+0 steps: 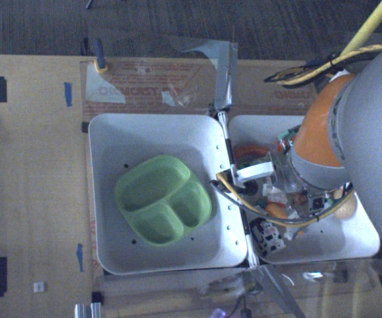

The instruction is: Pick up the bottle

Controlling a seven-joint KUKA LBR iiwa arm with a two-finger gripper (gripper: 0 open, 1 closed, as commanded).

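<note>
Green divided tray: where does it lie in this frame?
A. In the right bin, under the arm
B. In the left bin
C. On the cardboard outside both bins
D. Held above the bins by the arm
B. The green divided tray rests flat on the floor of the left bin, apart from the arm, which reaches over the right bin.

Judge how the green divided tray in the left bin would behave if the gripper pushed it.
The green tray looks like rigid moulded plastic, so it would probably slide whole rather than bend. It lies flat and low on the left bin floor, so tipping seems unlikely. It looks light and might skate.
</note>
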